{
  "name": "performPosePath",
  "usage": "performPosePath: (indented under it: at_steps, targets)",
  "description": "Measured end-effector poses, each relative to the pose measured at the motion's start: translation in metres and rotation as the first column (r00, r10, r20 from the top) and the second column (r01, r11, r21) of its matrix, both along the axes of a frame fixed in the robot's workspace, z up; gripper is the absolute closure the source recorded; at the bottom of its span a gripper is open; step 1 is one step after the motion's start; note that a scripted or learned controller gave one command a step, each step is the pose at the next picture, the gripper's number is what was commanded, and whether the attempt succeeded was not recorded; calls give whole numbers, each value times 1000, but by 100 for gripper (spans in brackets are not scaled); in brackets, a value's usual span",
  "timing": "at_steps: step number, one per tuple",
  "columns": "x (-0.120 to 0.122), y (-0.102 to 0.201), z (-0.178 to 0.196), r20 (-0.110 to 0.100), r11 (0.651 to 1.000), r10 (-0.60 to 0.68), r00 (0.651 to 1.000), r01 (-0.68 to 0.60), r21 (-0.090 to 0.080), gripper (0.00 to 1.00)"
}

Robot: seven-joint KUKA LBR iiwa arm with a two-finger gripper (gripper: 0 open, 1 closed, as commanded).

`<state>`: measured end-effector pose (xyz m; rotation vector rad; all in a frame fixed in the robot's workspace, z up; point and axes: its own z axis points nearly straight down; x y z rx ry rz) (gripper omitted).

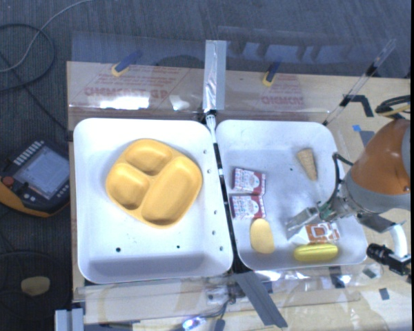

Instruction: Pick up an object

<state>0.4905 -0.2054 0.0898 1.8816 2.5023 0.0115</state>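
The pincer (310,217) hangs low in the right bin (279,133), whether open or closed I cannot tell. The orange packet (322,232) lies just beside it, touching the yellow banana (315,253); descend squarely, clear of that

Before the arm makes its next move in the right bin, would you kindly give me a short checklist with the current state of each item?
1. Gripper is inside the right bin: ok.
2. An object is seen between the fingers: cannot tell; the tip is too small and blurred.
3. Targets lie near the tip: ok; the small orange packet and the yellow banana-shaped piece are just beside and below it.
4. Other objects lie apart from the tip: ok; the cone, the two red-and-white packets and the yellow oval piece lie to its left or above.
5. Yellow divided tray sits in the left bin, away from the arm: ok.
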Motion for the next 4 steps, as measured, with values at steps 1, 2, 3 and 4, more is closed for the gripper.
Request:
performPosePath:
  at_steps: [1,2,3,4]
  targets:
    - [2,0,7,0,1000,1,1000,-1,1,100]
    - [1,33,1,8,908,-419,908,419,-5,100]
    - [1,35,0,5,909,-417,909,417,-1,0]
    - [0,16,-1,-1,928,-373,928,373,7,0]
